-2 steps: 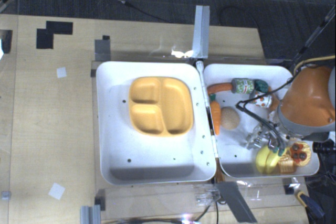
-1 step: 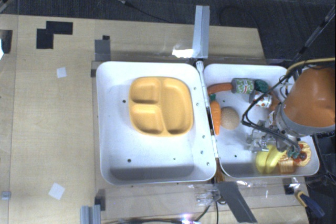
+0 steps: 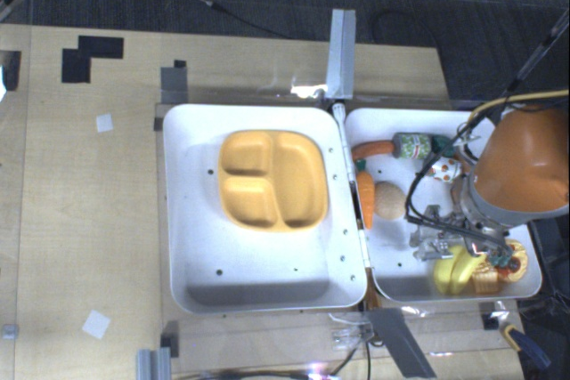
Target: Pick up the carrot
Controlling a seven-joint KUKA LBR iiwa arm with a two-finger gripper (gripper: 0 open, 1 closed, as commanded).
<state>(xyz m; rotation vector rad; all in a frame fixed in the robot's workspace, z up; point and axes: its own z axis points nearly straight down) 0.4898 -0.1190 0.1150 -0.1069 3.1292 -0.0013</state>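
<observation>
Nearest edge of the right bin (image 3: 531, 287): a yellow banana bunch (image 3: 451, 270) lies by the front wall, with an orange-brown ridged item (image 3: 495, 277) just beside it on the arm's side; what that item is, I cannot tell. Directly above these, the gripper (image 3: 436, 241) hangs over the bin floor amid black cables, close over the bananas. Nothing is visibly held in it, and whether it is apart or together cannot be told from this angle. The arm (image 3: 525, 163), with its orange band, covers the right part of the bin. Mid-bin: the carrot (image 3: 365, 198) lies lengthwise against the wall shared with the left bin, green top pointing to the far side, well apart from the gripper. A beige rounded item (image 3: 388, 200) sits just beside the carrot, between it and the gripper. Level with these, the left bin (image 3: 191, 280) holds a yellow divided plate (image 3: 271, 179) near its centre. Far side of the right bin: a red-orange elongated item (image 3: 374, 149) lies crosswise, next to a green bottle (image 3: 415, 144) on its side. A small red-and-white object (image 3: 443, 170) rests near the bottle. Beyond the bins, a grey metal post (image 3: 342, 53) stands on the bench.
</observation>
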